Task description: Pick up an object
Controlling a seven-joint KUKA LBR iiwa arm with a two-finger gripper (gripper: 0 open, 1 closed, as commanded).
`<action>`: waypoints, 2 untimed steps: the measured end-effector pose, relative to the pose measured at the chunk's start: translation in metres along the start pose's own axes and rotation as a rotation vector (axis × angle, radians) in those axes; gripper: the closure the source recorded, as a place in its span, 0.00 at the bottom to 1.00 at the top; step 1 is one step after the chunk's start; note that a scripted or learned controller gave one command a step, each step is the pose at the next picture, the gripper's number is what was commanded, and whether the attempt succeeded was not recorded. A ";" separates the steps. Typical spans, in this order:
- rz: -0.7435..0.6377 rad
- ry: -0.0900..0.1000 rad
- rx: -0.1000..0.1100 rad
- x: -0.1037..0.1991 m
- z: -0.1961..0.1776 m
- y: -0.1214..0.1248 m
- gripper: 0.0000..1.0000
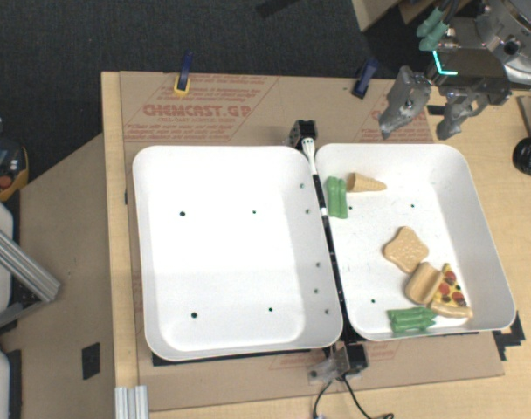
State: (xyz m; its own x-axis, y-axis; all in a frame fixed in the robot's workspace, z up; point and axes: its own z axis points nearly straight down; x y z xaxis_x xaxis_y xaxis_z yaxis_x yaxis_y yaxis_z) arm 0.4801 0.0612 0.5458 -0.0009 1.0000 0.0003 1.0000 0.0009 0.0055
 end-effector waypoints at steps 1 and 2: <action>-0.001 0.000 -0.004 0.000 -0.011 0.001 1.00; -0.003 -0.001 0.010 0.062 0.028 -0.001 1.00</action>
State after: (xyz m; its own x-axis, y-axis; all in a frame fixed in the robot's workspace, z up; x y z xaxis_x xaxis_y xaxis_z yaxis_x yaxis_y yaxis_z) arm 0.4790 0.1234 0.5181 -0.0042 1.0000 -0.0008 1.0000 0.0042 -0.0040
